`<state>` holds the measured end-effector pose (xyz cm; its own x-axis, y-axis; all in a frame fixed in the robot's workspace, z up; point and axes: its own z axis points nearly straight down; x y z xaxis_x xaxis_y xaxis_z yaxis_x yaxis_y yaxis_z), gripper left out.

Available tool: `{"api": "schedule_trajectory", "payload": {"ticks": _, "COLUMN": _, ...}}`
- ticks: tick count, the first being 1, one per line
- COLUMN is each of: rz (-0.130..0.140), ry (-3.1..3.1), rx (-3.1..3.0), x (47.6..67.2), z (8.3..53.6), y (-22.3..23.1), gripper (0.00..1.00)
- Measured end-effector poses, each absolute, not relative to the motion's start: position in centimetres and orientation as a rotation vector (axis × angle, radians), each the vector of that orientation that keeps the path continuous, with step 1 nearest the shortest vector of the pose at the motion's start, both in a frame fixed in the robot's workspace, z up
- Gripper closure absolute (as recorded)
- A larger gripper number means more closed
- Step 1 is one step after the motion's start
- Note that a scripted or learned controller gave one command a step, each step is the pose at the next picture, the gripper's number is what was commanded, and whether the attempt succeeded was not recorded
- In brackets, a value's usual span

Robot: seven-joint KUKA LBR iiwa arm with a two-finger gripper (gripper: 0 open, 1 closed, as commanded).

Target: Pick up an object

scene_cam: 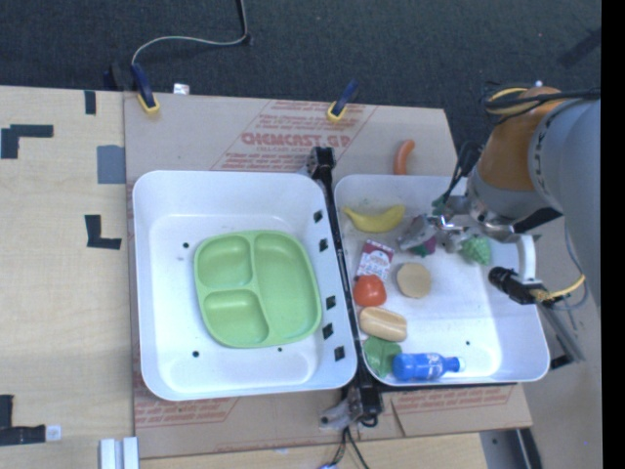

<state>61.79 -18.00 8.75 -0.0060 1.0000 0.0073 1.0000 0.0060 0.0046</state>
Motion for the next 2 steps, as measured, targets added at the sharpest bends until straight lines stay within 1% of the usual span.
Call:
{"api": "schedule_trajectory", "payload": {"ticks": 1, "rz": -0.004, "ry": -2.228, "rx": -2.221, "x": 64.2, "z": 8.7, "y": -14.1, "gripper": 0.00}}
{"api": "schedule_trajectory", "payload": {"ticks": 2, "rz": -0.004, "ry": -2.228, "rx": -2.223, "x": 64.2, "z": 9.7, "y": -14.1, "gripper": 1.00}}
